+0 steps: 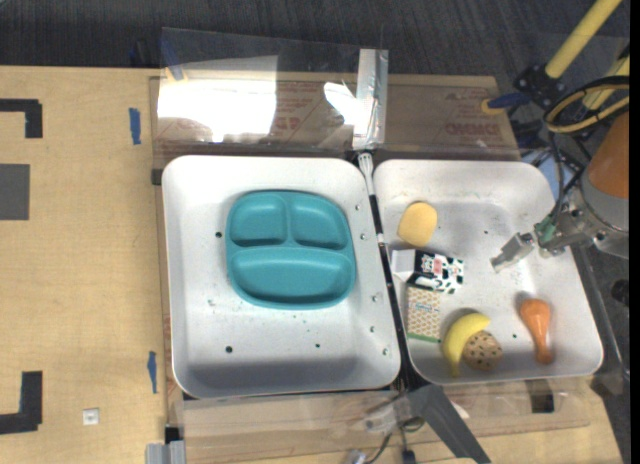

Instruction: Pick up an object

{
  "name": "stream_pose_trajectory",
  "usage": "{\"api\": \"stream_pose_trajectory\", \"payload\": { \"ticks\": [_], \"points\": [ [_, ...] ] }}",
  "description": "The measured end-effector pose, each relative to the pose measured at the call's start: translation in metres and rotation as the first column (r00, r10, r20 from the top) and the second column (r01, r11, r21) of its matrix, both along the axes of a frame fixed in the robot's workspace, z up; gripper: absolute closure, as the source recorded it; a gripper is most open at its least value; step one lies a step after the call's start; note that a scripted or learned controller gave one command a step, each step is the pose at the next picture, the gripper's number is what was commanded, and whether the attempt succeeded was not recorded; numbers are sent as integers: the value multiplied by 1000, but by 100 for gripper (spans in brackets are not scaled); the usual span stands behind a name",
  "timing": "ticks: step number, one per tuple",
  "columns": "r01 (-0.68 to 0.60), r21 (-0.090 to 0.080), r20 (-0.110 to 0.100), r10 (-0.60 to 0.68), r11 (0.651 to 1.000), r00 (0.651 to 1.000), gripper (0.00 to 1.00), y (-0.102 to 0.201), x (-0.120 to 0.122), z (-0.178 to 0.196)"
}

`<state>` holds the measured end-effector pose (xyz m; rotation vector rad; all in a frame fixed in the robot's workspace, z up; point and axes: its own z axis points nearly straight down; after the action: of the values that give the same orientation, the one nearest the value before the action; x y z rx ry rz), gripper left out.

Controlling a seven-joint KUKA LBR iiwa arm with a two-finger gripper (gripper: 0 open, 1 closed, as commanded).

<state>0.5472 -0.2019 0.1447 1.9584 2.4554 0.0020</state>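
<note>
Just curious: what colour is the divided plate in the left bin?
Teal, seen in the camera view.

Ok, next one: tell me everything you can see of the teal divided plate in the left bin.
The teal divided plate lies flat and right side up near the middle of the left bin, a little toward its far side. It is a rounded rectangle that looks like matte plastic or silicone, with three compartments: two smaller ones on the far side and one long one on the near side. All three look bare. Nothing touches it except the bin floor; the gripper is over the right bin.
</note>
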Motion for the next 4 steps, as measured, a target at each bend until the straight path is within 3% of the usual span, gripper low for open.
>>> {"api": "stream_pose_trajectory", "payload": {
  "ticks": [1, 2, 3, 4],
  "points": [
    [-98, -1, 6, 98, 995, 995, 0, 82, -21, -57],
    [-27, -1, 2, 27, 1000, 1000, 0, 77, 53, -55],
    [-28, -2, 5, 28, 1000, 1000, 100, 77, 54, -44],
    [-28, -2, 4, 28, 1000, 1000, 0, 77, 54, -45]
  ]
}}
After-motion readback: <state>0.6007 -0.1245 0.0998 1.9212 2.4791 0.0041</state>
